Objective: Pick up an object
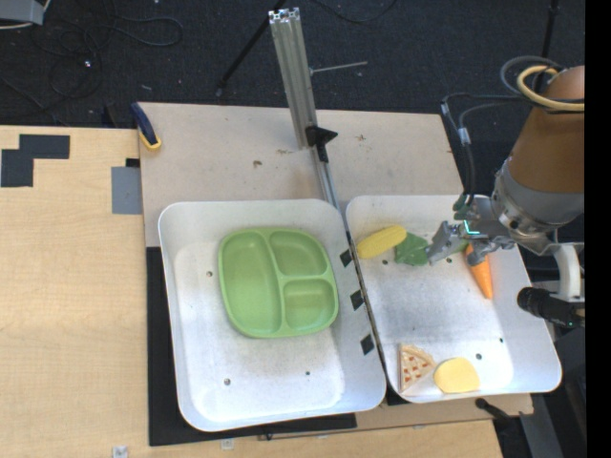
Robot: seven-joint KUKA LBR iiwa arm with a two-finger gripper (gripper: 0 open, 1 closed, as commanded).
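Gripper point(447, 246) hangs low in the right bin point(535, 375), grip unclear, touching the green toy point(410, 251).

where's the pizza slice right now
The pizza slice lies in the right bin, near its front left corner, just left of the round yellow piece.

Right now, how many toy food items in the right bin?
5: corn and green item at the far left, carrot far right, pizza slice and yellow piece near edge. Gripper may hide more.
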